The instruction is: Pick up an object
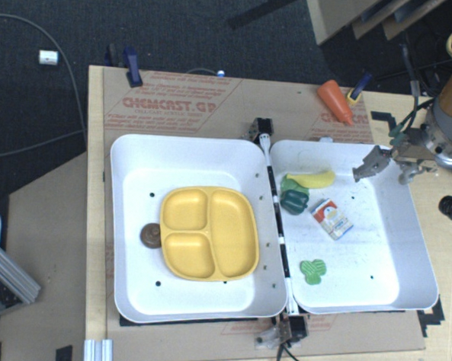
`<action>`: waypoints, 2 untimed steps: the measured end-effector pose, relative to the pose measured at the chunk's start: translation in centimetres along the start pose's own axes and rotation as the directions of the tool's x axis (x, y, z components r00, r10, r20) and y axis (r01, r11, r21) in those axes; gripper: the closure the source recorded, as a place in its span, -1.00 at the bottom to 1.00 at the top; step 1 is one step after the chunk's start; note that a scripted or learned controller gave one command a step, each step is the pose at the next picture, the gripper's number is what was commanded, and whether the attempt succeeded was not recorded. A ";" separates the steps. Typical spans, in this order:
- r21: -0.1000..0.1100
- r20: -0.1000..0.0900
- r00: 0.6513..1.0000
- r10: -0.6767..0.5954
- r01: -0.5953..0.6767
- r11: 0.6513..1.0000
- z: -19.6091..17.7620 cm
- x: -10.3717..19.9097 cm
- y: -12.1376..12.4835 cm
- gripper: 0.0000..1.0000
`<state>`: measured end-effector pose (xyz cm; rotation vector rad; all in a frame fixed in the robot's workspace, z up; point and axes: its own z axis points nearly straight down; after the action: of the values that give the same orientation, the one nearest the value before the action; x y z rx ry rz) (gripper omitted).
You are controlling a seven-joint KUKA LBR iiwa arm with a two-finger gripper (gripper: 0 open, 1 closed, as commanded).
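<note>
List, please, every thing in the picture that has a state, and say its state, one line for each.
gripper: above the right bin's far edge, holds nothing
yellow tray: flat in the left bin, compartments bare
brown disc: flat, touching the tray's left edge
banana: lying on its side, right bin
green pepper: beside the banana
small carton: lying flat
green toy: lying alone
carrot: on the bench, outside both bins

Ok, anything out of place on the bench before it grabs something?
Yes: an orange carrot-shaped toy lies on the brown board beyond the right bin, outside both bins. A brown round piece sits half-tucked beside the yellow tray.
</note>
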<state>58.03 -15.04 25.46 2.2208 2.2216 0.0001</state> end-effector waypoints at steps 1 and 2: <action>0.003 -0.001 1.000 0.000 0.000 1.000 15.0 3.2 5.9 -1.00; 0.009 0.002 1.000 0.001 -0.001 1.000 16.9 3.9 8.5 -1.00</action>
<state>66.52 -11.18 8.57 2.2253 2.2244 -0.0115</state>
